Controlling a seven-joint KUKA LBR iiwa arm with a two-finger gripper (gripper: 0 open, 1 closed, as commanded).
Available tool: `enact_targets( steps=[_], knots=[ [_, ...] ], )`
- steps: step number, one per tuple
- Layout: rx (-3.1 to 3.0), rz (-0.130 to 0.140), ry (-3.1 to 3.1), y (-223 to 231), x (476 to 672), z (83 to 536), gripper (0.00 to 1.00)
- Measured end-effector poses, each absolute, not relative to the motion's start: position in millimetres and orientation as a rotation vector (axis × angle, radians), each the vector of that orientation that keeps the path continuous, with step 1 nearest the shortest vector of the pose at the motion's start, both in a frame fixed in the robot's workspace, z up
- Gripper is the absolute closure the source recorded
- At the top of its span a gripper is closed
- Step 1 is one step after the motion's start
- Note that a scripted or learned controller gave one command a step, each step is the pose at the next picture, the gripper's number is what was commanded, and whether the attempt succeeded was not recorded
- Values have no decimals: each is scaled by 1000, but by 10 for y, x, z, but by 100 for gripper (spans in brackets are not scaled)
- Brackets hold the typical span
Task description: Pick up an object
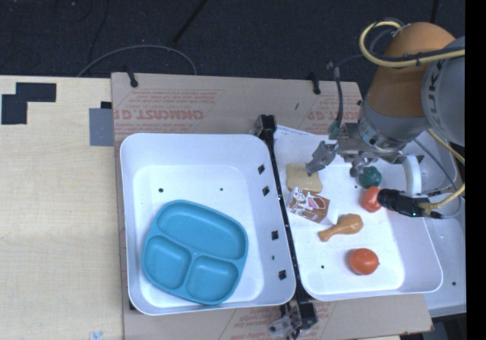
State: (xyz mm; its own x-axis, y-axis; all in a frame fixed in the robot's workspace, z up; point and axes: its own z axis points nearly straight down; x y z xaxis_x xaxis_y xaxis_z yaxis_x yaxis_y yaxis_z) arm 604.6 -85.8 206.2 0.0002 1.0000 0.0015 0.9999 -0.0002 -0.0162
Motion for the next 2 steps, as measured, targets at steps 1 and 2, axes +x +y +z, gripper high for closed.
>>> enact_targets(
  steps=[1, 2],
  knots=[
    [-2218, 3, -2221, -859, 6072, 2148, 0],
    [-2216, 9, -2218, -833, 6075, 1504, 0]
  ],
)
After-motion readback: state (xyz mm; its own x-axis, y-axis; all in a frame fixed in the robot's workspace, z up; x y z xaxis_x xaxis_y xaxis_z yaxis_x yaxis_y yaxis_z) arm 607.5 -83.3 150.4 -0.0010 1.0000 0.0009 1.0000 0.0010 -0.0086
